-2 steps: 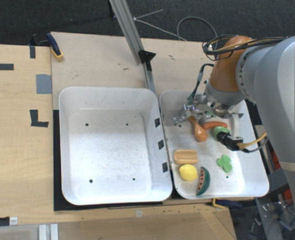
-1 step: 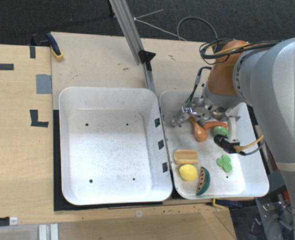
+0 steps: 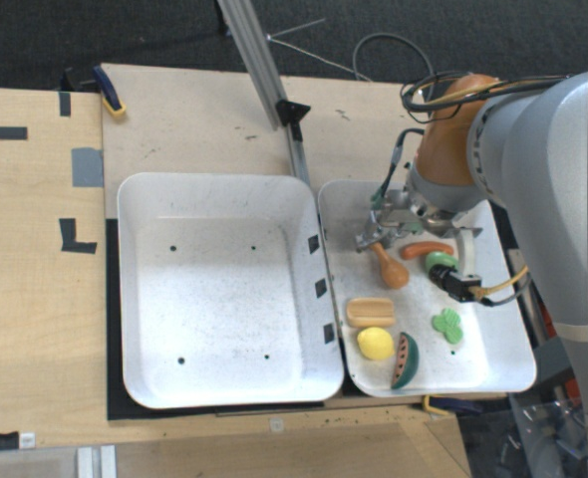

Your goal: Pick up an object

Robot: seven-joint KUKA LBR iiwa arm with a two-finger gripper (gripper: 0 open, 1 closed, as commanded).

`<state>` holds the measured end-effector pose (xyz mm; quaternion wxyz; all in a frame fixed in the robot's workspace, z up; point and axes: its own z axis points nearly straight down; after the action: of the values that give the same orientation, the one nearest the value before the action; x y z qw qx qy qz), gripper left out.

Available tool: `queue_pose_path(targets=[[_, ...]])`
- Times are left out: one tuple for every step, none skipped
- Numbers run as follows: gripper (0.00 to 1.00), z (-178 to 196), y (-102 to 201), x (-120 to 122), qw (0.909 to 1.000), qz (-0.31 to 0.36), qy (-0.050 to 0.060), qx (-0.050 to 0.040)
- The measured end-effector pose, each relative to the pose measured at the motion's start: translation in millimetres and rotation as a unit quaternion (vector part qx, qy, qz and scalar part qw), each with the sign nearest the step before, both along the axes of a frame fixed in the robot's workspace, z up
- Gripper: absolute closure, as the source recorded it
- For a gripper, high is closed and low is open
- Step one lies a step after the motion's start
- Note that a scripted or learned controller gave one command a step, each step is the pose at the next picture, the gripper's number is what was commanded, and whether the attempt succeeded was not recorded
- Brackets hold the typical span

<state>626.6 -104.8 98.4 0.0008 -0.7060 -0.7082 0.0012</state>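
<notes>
Nearest us in the right white bin we see a watermelon slice, a yellow lemon, a tan bread piece and a green leafy toy. Farther back lie an orange drumstick-shaped toy and an orange carrot. The gripper hangs just above the drumstick; we cannot tell its state.

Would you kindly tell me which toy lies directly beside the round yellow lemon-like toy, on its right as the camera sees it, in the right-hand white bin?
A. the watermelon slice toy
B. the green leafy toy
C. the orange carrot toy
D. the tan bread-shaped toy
A: the watermelon slice toy, green-rinded with red flesh, curves right alongside the round yellow lemon-like toy near the front of the right-hand white bin.
</notes>
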Motion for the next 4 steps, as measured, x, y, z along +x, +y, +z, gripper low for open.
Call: queue_pose_path(targets=[[1.0,43,1,3,1.0,-0.001,-0.003,0.0001],[1.0,105,2,10,1.0,-0.001,-0.004,-0.0002],[1.0,154,6,20,1.0,0.0,-0.004,-0.0001],[1.0,140,55,18,1.0,0.001,0.0,0.0007]])
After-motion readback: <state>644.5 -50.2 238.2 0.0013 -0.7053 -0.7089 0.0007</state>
